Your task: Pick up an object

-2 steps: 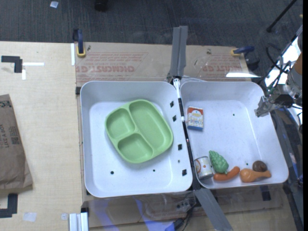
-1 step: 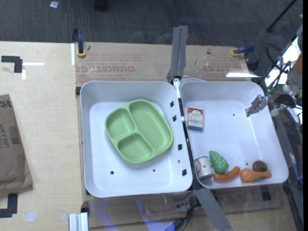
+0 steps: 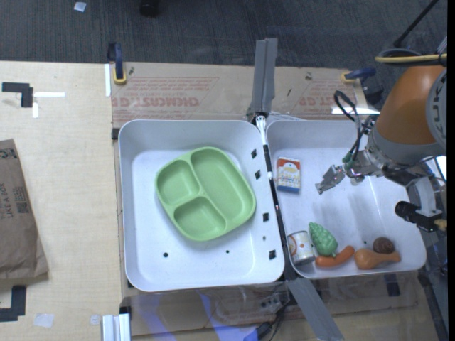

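Observation:
The right bin (image 3: 359, 208) holds several small items. A white, blue and red box (image 3: 288, 174) lies near its left wall. Along the front wall sit a small can (image 3: 300, 248), a bumpy green toy vegetable (image 3: 323, 239), an orange carrot (image 3: 334, 258), an orange squash-like piece (image 3: 375, 258) and a small brown lump (image 3: 384, 245). My gripper (image 3: 327, 182) hangs over the middle of this bin, pointing down and to the left. It is to the right of the box, apart from it, and well above the can. Nothing shows in its grasp.
The left bin (image 3: 142, 212) carries a green divided plate (image 3: 205, 192). A grey divider bar (image 3: 264, 69) runs between the bins at the back. A brown paper bag (image 3: 18, 212) lies at the bench's far left. The arm's orange band (image 3: 412, 105) looms over the right bin's back right corner.

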Robot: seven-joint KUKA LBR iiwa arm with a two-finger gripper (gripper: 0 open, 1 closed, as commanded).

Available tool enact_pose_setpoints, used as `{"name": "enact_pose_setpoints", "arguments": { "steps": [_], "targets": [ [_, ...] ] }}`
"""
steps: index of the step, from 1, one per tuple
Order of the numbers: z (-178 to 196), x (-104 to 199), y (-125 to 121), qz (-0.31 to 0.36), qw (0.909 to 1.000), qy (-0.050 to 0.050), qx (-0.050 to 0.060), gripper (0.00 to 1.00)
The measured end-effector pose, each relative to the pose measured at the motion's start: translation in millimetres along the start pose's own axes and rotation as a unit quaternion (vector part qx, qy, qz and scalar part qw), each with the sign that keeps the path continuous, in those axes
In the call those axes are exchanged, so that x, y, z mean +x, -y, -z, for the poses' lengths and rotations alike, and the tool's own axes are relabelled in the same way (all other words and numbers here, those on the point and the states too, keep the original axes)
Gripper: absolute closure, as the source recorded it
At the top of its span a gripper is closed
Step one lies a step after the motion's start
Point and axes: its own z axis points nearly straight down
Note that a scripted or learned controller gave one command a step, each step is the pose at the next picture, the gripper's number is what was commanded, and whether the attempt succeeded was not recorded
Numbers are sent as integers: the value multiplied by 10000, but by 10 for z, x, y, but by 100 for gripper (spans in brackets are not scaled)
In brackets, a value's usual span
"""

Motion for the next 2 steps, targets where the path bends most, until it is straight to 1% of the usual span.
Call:
{"name": "enact_pose_setpoints", "arguments": {
  "steps": [1,2],
  "targets": [
    [-278,442,517,-124,9999,-1,0,0],
    [-190,431,516,-146,9999,1,-2,100]
  ]
}}
